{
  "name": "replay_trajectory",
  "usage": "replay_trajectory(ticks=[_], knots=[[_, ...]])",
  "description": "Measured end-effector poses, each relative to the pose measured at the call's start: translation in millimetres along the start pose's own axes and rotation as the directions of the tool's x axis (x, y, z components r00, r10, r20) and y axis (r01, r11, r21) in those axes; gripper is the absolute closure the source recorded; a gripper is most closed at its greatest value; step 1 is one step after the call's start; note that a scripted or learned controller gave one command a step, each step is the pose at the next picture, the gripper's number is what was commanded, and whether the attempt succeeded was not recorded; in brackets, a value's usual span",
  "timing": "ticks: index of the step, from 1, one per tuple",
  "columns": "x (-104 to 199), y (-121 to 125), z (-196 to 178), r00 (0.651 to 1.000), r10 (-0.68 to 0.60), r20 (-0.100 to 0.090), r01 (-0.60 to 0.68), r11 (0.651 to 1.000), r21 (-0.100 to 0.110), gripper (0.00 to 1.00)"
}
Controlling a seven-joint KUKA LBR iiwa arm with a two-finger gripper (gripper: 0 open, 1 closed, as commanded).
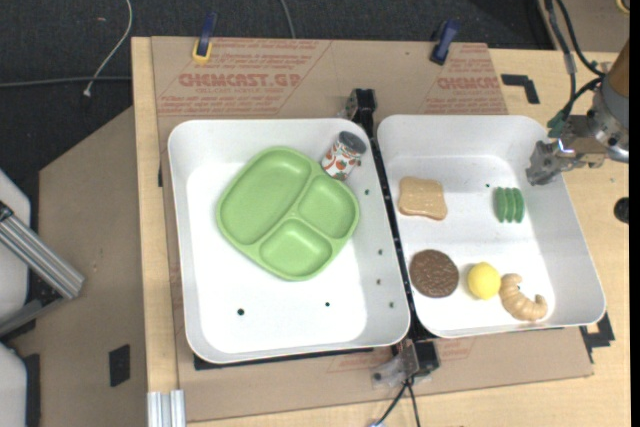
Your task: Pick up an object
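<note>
Over the right bin's (pixel 575 215) far right rim hangs the gripper (pixel 545 165), nothing visibly in it. Whether it's parted or closed, I cannot tell. Green pea pod (pixel 509 205) lies nearby

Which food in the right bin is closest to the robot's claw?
The green pea pod; it lies just below-left of the gripper, while the others sit farther off.

The hand (pixel 547 162) hovers over the right bin's (pixel 465 134) far edge, beside the green pod (pixel 509 205).

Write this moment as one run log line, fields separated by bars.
gripper over right bin's far right rim | nearest: pea pod | in bin: bread, cookie, lemon, croissant
</note>
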State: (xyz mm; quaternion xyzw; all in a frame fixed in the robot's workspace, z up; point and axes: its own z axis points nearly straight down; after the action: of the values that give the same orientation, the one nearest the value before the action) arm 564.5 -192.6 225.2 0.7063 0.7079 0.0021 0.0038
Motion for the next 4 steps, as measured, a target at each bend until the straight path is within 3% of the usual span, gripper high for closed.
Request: replay_trajectory(ticks=[1, 4], knots=[[-0.2, 1.3, -26.6, 1.0, 0.001, -0.001, -0.001, 1.0, 0.004, 1.0], [150.2, -14.0, -0.1, 1.0, -0.004, -0.006, 0.004, 1.0, 0.012, 1.0]])
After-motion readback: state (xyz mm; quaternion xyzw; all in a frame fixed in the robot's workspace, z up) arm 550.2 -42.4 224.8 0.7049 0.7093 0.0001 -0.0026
